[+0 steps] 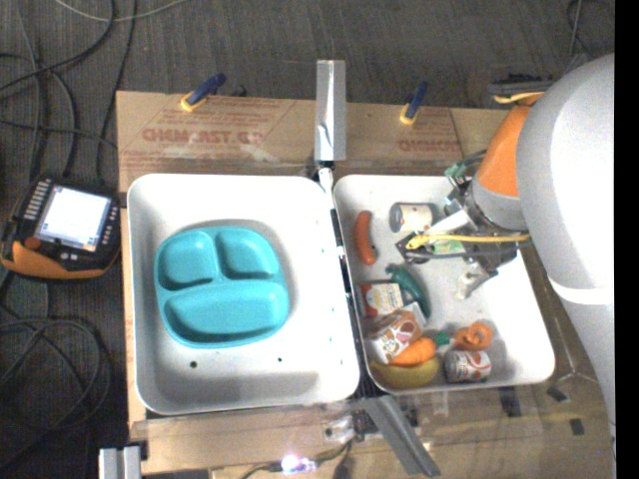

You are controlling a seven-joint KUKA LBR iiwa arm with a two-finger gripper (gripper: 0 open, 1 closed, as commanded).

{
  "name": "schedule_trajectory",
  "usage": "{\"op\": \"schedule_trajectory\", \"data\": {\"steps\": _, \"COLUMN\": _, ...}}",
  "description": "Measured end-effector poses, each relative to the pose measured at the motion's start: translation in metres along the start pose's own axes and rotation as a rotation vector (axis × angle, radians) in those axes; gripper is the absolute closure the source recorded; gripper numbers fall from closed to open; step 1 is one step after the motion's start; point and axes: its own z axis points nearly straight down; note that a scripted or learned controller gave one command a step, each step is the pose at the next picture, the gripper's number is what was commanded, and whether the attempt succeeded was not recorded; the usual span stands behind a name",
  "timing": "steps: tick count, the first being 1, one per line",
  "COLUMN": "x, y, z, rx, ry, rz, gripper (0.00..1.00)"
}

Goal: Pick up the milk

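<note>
Camera view: milk (pixel 382 297) left of fingers (pixel 467 285), apart

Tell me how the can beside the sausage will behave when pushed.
The can lies on its side, so a push across it would probably roll it. It looks rigid, so it is likely stiff in a grip, though its smooth round wall may slip. It looks small, so it is probably light.

Red print on the cardboard (pixel 205 135), too blurred to read
</note>
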Motion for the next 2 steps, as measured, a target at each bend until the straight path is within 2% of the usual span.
{"op": "schedule_trajectory", "data": {"steps": 1, "x": -0.001, "y": -0.001, "z": -0.007, "rx": 0.002, "ry": -0.006, "rz": -0.002, "gripper": 1.0}}
{"op": "schedule_trajectory", "data": {"steps": 2, "x": 0.033, "y": 0.006, "z": 0.021, "rx": -0.001, "ry": 0.001, "rz": 0.026, "gripper": 1.0}}
